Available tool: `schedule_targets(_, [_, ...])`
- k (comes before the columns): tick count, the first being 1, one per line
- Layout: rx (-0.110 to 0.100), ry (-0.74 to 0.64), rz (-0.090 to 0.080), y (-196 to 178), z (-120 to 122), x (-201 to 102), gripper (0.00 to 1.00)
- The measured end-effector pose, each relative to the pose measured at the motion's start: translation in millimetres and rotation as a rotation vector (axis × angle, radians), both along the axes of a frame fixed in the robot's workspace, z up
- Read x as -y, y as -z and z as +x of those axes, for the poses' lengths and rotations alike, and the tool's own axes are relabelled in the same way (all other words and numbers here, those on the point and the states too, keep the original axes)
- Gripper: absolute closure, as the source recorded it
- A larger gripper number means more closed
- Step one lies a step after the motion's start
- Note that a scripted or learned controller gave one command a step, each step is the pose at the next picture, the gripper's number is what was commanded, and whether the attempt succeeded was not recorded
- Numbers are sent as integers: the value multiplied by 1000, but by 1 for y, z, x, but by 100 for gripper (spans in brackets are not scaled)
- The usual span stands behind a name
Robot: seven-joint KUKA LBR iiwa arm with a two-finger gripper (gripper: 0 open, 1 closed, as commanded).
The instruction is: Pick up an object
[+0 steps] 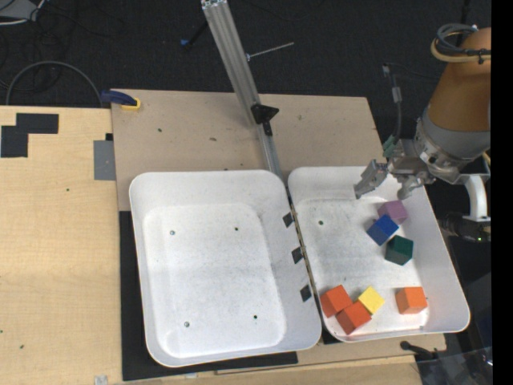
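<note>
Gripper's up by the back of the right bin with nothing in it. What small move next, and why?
Probably shift the gripper slightly toward the near side and lower it over the purple block. Its fingers stand spread above the right bin floor with nothing between them, and the purple block is the closest object, though the blue block touches it, so a clean grip isn't certain.

Arm (461,79) cut off by right edge; purple block (393,211) partly hidden behind blue block (382,229).
</note>
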State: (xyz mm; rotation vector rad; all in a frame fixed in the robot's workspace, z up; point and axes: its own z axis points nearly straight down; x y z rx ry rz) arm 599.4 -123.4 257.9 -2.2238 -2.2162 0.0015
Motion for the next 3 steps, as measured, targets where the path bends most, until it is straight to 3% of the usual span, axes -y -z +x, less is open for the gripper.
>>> schedule_targets(1, [-8, 4, -1, 51, -58, 51, 0])
schedule_targets(2, [-1, 2, 0, 39, -54, 48, 100])
schedule_targets(3, [-1, 6, 0, 39, -54, 49, 0])
